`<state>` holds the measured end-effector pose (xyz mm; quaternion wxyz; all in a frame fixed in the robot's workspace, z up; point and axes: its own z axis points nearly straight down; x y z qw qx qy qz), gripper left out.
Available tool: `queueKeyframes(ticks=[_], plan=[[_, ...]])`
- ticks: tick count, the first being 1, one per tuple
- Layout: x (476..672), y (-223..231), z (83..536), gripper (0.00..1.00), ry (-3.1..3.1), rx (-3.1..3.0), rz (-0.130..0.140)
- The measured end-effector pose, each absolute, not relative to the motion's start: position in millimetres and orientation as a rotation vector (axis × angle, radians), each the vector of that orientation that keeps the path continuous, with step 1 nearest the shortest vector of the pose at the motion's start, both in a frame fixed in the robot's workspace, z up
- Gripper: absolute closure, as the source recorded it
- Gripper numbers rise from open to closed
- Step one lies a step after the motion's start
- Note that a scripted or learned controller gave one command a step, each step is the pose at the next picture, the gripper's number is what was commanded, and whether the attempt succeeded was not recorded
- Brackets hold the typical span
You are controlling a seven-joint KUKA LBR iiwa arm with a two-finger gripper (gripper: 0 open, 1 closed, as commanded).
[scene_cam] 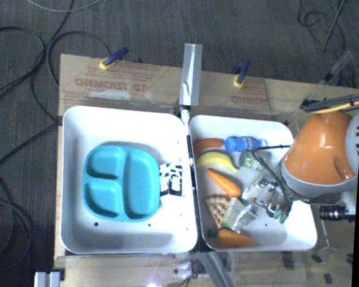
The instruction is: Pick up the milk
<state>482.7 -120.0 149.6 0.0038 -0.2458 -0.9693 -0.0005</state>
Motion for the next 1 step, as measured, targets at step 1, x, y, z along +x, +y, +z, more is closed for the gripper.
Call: queueKeyframes(ticks=[1], plan=[[551.8,-102.8,125.1,0.00,-3.080,-0.598,0.001]])
